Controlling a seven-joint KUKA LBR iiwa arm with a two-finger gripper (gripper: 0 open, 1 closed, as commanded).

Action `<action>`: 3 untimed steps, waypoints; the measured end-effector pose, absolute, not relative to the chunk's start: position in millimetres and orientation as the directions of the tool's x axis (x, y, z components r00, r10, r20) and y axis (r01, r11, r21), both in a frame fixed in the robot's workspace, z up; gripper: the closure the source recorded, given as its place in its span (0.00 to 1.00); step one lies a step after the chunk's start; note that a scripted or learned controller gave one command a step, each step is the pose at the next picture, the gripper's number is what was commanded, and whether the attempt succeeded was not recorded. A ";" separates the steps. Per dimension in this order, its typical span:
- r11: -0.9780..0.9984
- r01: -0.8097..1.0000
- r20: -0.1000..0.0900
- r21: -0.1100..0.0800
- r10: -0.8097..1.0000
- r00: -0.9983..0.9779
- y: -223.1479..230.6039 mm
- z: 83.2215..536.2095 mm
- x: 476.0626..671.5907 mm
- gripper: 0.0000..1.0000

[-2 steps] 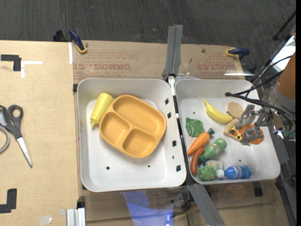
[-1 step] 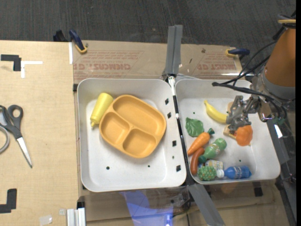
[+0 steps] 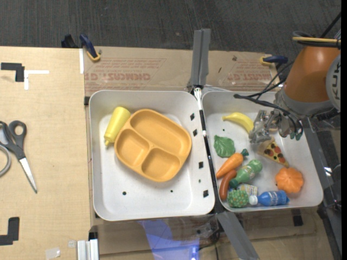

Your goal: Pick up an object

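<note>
My gripper (image 3: 262,135) hangs over the right bin (image 3: 309,161), just right of a yellow banana (image 3: 240,120) and directly above a pizza slice (image 3: 274,153). Nothing shows between its metal fingers. Lower in that bin lie a green leaf (image 3: 224,145), a carrot (image 3: 230,165), a green bottle (image 3: 248,172), a red sausage (image 3: 224,186), an orange pumpkin (image 3: 289,180), a blue bottle (image 3: 271,198) and a green bumpy toy (image 3: 237,197).
The left bin (image 3: 103,199) holds an orange divided plate (image 3: 152,144) and a yellow bottle (image 3: 116,124) against its left side. Scissors (image 3: 19,150) lie on the wooden bench at far left. A grey bar (image 3: 199,58) stands between the bins at the back.
</note>
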State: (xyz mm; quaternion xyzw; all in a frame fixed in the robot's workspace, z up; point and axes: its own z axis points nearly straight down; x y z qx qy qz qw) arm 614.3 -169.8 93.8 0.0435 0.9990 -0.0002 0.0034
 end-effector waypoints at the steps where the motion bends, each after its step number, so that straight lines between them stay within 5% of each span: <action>1: 0.996 0.087 -0.006 0.000 0.087 -0.996 -169.6 93.4 614.2 0.00; 2: 0.988 0.158 -0.003 0.000 0.158 -0.988 -202.3 92.5 525.5 0.00; 3: 0.986 0.164 -0.033 0.006 0.164 -0.986 -215.1 99.3 490.2 0.00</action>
